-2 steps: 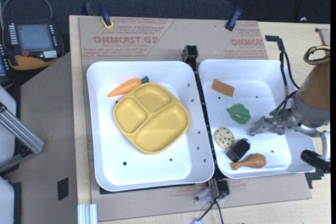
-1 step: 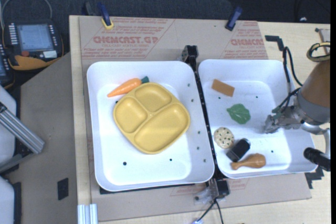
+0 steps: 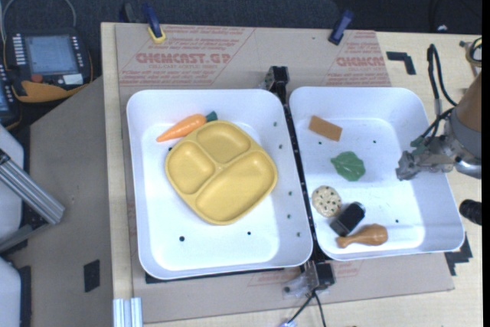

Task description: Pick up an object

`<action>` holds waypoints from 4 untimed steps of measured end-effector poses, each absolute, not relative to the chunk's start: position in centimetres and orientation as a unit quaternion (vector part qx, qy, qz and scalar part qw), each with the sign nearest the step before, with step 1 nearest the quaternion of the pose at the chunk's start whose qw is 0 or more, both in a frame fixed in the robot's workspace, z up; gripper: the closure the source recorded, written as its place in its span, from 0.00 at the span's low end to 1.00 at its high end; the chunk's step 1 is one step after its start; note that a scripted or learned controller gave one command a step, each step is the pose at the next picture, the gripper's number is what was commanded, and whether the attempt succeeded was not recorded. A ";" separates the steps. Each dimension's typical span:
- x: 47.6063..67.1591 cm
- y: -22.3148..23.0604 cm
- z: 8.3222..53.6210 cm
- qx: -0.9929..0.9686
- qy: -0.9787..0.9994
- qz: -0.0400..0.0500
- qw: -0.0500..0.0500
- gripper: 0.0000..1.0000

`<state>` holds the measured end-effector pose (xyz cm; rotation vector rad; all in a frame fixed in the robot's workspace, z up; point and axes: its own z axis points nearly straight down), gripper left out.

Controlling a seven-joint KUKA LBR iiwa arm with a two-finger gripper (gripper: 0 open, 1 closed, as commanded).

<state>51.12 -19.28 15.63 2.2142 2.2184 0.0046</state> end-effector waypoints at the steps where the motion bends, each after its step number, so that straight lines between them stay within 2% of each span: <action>1: 50.8 -19.5 20.1 0.707 0.708 0.001 0.004 1.00; 3: 51.8 -18.9 29.5 0.707 0.708 0.001 0.004 1.00; 4: 54.1 -14.2 27.7 0.707 0.707 0.000 -0.001 1.00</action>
